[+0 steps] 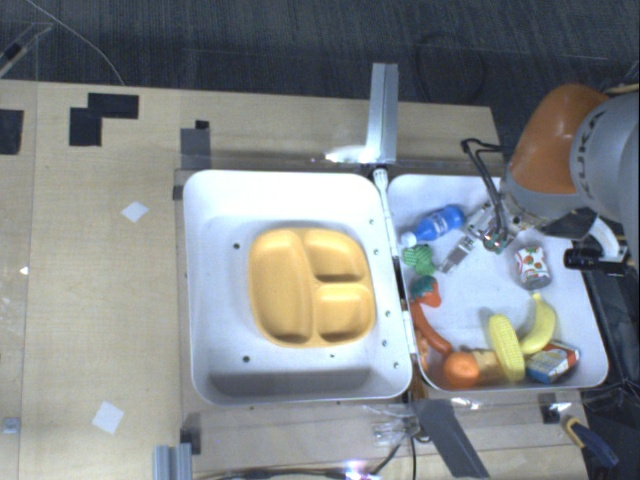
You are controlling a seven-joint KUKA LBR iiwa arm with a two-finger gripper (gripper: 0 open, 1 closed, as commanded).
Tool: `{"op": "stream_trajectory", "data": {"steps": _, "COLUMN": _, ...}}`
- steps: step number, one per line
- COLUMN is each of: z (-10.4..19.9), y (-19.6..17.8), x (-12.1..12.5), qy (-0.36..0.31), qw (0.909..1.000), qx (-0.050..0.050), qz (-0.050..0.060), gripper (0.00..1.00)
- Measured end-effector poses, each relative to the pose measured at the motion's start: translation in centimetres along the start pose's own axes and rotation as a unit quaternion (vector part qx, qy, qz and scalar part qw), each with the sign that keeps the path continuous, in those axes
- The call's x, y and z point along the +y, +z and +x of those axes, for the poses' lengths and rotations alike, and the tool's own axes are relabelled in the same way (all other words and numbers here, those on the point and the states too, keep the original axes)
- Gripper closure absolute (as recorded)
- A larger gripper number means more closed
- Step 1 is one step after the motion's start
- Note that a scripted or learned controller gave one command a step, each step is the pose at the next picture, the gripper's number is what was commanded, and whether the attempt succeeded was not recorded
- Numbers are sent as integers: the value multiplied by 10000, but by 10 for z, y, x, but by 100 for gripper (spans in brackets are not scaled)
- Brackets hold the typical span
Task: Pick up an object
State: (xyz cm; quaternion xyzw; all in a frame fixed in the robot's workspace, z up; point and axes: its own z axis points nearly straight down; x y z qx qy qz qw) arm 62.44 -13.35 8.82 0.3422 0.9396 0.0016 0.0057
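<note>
Grey arm's two-finger gripper [462, 251] hangs over right white bin [590, 313] near blue plastic bottle [438, 222], likely lining up; grip state unclear.

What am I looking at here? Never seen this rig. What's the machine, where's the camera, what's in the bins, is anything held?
One fixed camera looks down at a slant on a bench with two white bins. The grey and orange robot arm reaches in from the right; its gripper hangs over the right bin, above bare floor, with nothing visibly held. The left bin holds a yellow divided tray. The right bin holds toys: a blue bottle, a banana, corn, an orange, a small can and more.
</note>
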Motion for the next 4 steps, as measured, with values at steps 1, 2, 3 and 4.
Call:
{"op": "stream_trajectory", "data": {"steps": 1, "z": 31, "y": 0, "x": 14, "qy": 661, "qw": 9978, "qx": 2, "qz": 1, "gripper": 0}}
{"op": "stream_trajectory", "data": {"steps": 2, "z": -21, "y": -1, "x": 10, "qy": -1010, "qw": 9949, "qx": -8, "qz": 2, "gripper": 0}}
{"op": "stream_trajectory", "data": {"steps": 3, "z": 49, "y": -5, "x": 26, "qy": 32, "qw": 10000, "qx": 26, "qz": 6, "gripper": 0}}
{"op": "stream_trajectory", "data": {"steps": 4, "z": -23, "y": -1, "x": -1, "qy": -679, "qw": 9977, "qx": 1, "qz": 10, "gripper": 0}}
